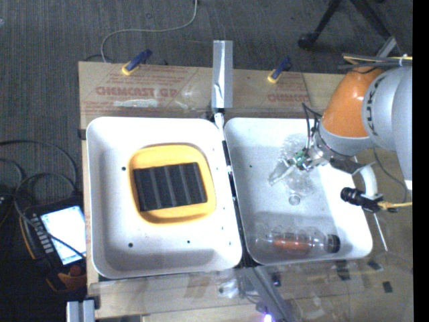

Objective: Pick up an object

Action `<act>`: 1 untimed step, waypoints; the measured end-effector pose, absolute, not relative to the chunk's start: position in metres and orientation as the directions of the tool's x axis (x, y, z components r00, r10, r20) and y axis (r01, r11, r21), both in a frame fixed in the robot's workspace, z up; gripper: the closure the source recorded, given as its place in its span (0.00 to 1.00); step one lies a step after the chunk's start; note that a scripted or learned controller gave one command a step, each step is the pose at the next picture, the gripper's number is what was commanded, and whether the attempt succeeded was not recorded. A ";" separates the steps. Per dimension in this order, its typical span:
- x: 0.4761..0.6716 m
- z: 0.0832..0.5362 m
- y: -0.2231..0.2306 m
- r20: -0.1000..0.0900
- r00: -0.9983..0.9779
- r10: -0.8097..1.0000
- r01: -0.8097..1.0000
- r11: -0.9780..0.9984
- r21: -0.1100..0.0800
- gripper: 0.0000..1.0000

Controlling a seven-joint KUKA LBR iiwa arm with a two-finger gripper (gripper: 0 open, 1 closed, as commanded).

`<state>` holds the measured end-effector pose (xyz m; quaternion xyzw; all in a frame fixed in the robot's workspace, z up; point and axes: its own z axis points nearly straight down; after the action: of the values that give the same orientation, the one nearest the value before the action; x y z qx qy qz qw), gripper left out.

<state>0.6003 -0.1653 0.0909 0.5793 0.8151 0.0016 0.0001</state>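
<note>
Bottle [299, 241]: clear plastic with an orange-red patch inside, lying on its side along the near wall of the right bin [251, 180]. Dark cap end points away from the left bin.

Gripper [289, 168]: over the middle of the right bin, farther from the camera than the bottle and well apart from it. It looks pale and see-through against the white floor. A small green spot shows where it joins the wrist.

Gripper state: cannot tell whether it is spread or pressed together; the outline is too faint. Nothing visible is held in it.

Arm [375, 113]: grey body with an orange band, reaching over the right bin's far-right corner from beyond its right wall.

Tray [173, 184]: yellow-orange rim around a dark ribbed insert, lying flat in the middle of the left bin [107, 233]. Well apart from the right bin's contents.

Bins: the left bin sits beside the right bin, their walls meeting along a dark seam.

Board [134, 92]: brown sheet behind the right and left bins, faint red lettering on it.

Clamps [136, 61]: two blue-and-yellow ones at the board's far edge, one behind each bin.

Tablet [62, 230]: lit screen on the floor, past the left bin on the side away from the right bin.
</note>
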 end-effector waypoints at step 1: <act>0.655 0.090 -0.188 0.000 -0.294 0.956 0.956 0.294 -0.003 0.00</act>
<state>0.6553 -0.1882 0.0900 0.5942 0.8043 -0.0012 -0.0009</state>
